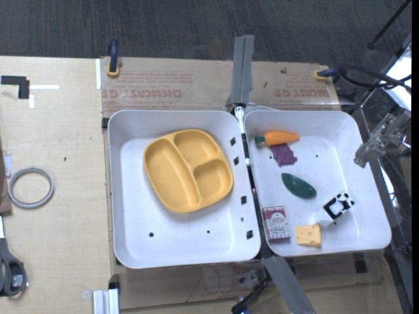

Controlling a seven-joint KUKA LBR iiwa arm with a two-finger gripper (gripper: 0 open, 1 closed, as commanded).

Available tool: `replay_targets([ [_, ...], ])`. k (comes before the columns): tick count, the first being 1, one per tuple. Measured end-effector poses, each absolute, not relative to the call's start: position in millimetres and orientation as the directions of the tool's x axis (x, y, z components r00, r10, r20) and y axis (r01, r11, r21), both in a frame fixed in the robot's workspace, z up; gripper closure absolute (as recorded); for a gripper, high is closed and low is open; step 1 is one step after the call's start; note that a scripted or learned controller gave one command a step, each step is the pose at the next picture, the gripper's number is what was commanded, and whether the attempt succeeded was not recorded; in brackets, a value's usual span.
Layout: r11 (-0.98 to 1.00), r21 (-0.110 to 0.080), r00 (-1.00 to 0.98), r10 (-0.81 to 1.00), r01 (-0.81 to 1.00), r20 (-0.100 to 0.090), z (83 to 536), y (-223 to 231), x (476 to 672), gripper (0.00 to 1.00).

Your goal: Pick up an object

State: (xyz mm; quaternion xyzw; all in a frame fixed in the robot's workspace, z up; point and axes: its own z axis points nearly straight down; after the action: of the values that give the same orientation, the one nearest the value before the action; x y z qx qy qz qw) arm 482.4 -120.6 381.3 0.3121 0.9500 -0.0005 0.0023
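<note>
The right bin (357, 237) holds several small items: an orange carrot (279, 137), a purple grape bunch (283, 154), a dark green oval piece (298, 186), a black-and-white object (338, 206), a red box (275, 223) and a yellow cheese wedge (308, 235). A grey metal part that looks like my gripper (374, 146) hangs over the bin's right rim, apart from all the items. Nothing is visibly held in it.
The left bin (131, 241) holds a yellow divided plate (188, 170). A divider bar (243, 70) runs between the bins. On the bench to the left lie a grey tape ring (29, 187) and scissors (10, 277). Cables and frame parts crowd the right edge.
</note>
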Motion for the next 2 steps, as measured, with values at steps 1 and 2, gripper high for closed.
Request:
replay_targets([
  [1, 0.924, 0.0, -0.924, 0.382, 0.382, -0.004, 387.7, -162.6, 480.9, 1.0],
  [2, 0.657, -0.001, -0.657, 0.754, 0.754, -0.002, 381.9, -220.8, 478.8, 1.0],
])
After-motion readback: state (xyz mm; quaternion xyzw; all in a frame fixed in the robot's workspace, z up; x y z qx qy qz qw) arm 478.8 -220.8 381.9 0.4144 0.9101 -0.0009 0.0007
